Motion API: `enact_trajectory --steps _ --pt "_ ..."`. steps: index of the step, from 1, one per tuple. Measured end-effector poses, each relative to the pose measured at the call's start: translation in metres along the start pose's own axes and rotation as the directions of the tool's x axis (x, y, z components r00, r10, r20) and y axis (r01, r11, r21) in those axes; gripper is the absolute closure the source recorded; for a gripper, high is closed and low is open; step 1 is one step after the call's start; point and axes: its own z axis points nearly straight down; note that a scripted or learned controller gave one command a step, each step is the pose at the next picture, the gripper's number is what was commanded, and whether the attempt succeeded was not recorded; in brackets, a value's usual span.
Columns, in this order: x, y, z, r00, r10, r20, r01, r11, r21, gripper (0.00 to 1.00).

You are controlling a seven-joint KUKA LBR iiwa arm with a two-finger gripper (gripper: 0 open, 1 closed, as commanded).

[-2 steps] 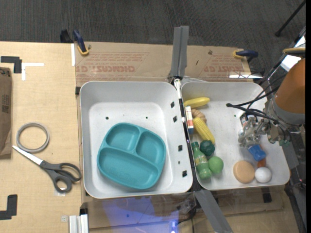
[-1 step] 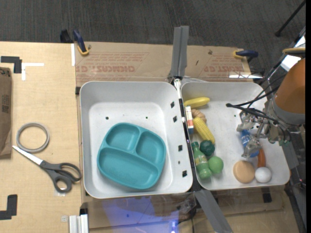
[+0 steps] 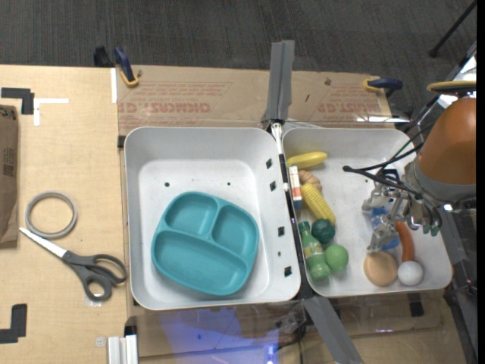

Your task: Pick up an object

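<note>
My jaws (image 3: 383,222) hang low in the right bin (image 3: 356,136), near its right wall; whether they are wide or narrow I cannot tell, and I see nothing between them. So I judge the pick not yet done. A sausage (image 3: 408,243), egg (image 3: 381,268) and white ball (image 3: 410,273) lie just beside me toward the front right corner. The middle floor looks freer; corn (image 3: 316,201) and banana (image 3: 307,159) crowd the left wall.
</note>
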Motion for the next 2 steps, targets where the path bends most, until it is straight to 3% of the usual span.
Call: enact_trajectory --steps 1,2 --pt "0.0462 -0.0337 0.0002 0.995 0.100 0.000 -0.100 0.995 0.000 0.00" --pt "0.0533 -0.0401 -0.0005 0.995 0.099 0.002 -0.099 0.995 0.000 0.00"
